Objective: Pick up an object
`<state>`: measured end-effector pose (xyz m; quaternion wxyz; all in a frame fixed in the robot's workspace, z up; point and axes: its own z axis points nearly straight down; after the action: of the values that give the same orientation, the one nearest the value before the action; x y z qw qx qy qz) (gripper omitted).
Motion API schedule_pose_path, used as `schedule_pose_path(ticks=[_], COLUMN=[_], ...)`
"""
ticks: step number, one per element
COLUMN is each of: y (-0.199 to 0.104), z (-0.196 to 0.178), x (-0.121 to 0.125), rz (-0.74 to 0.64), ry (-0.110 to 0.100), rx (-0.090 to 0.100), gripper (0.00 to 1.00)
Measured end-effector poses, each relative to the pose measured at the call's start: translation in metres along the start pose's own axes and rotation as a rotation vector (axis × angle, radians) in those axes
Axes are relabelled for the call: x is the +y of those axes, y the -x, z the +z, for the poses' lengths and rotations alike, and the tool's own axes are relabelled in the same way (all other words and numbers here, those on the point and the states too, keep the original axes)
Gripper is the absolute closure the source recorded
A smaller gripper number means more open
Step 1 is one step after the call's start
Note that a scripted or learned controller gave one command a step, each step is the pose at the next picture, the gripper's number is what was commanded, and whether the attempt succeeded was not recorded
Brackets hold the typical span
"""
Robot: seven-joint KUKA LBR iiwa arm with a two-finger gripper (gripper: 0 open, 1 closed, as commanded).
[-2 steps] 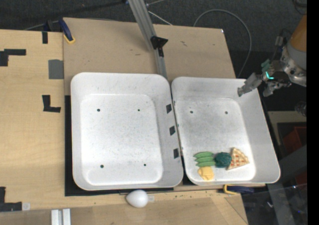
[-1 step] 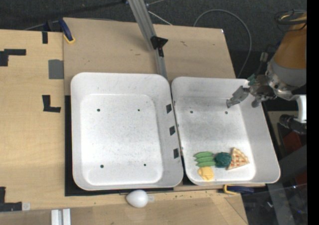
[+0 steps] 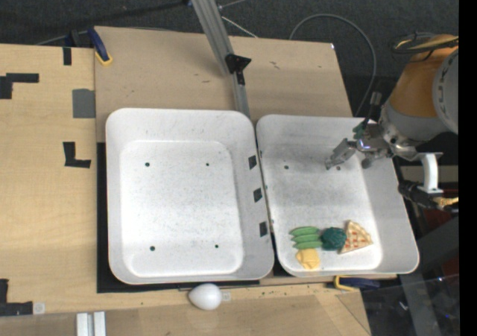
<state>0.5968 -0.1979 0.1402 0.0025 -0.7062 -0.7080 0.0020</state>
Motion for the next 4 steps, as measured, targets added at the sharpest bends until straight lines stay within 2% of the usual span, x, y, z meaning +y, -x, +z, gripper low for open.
schedule_pose_path(ticks=[1,2,3,4], y=[-0.001,-0.001,-0.004,0.003], z=[0.053,0.041,-0.021,-0.066], x=[0.000,0.000,-0.004,-0.007], rz=[0.001,0.000,0.001,0.002], ry=[0.004,0.004,0.011,0.010], rx=[-0.002,-0.001,-0.002,-0.002], gripper=[0.00,1.00,1.00,1.00])
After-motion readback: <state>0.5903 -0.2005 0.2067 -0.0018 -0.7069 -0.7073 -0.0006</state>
